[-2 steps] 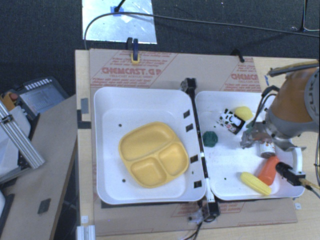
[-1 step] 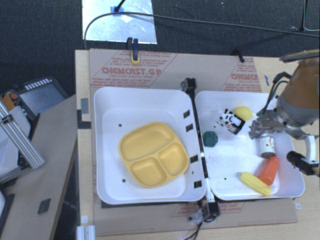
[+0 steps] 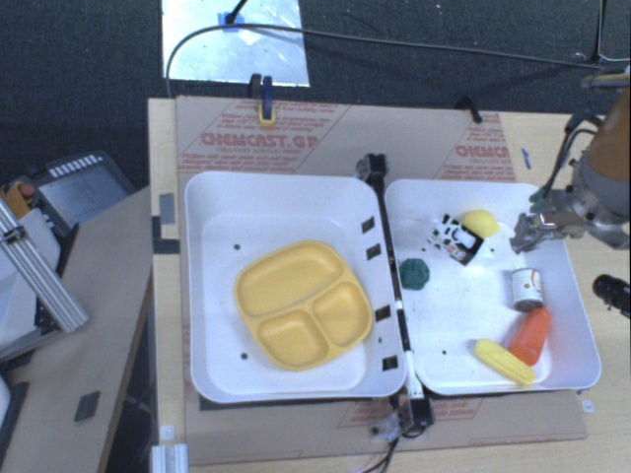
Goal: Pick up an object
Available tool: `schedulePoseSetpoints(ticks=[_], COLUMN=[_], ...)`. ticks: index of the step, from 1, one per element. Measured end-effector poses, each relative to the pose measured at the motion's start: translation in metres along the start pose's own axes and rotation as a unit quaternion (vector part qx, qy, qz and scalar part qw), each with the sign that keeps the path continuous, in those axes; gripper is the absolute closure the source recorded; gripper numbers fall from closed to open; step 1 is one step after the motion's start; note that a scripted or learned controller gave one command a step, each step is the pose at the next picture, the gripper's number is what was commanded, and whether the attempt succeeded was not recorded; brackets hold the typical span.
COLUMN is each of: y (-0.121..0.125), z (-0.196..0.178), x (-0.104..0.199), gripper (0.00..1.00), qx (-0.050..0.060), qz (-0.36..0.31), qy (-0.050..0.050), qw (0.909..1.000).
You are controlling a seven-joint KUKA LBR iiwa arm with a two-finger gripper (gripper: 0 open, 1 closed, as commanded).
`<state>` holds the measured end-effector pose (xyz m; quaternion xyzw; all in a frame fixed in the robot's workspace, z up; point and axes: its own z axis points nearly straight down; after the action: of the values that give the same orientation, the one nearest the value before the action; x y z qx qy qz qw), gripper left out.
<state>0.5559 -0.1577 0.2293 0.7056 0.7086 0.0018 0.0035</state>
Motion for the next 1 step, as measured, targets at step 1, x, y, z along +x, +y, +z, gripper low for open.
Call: schedulePoseSetpoints(ticks=[1], y=[-0.0014], z=[-0.0572], x=[-0.0103], gripper=[1.0], qx=[0.0], qz=[0.0], qy=[0.0], qw=[1.0])
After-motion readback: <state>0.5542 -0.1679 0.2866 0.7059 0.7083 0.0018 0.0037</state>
